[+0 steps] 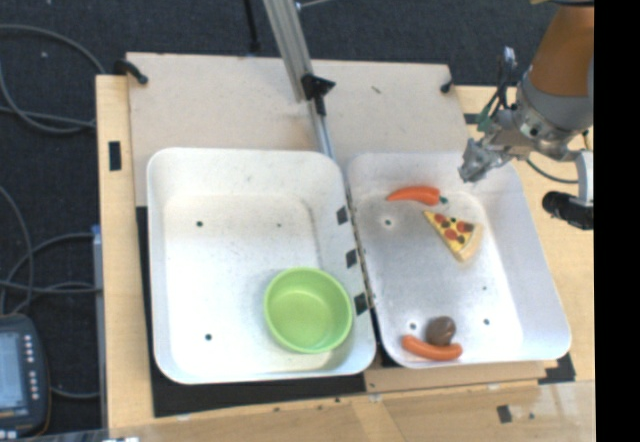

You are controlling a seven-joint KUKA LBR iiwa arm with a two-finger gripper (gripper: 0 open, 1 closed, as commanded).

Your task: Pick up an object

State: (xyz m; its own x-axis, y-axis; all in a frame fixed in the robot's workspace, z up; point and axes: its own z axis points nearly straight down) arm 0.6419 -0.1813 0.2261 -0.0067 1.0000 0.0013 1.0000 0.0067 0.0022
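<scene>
We see the end effector (474,168) over the right bin's (530,260) far right corner; we cannot tell its opening. A pizza slice (453,233) and red pepper (415,195) lie near it.

Lime-green bowl (308,309), orange-red chilli (414,195), yellow pizza slice (454,233) (red dots), white bins (180,200)

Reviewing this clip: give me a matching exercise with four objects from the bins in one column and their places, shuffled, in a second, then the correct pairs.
Objects:
1. green bowl
2. pizza slice
3. red chili pepper
4. sausage

Places:
A. right bin, near front edge, beside a brown lump
B. left bin, front right corner
C. right bin, back part, nearest the hand
D. right bin, middle, just in front of the pepper

Pairs: 1-B, 2-D, 3-C, 4-A
</scene>
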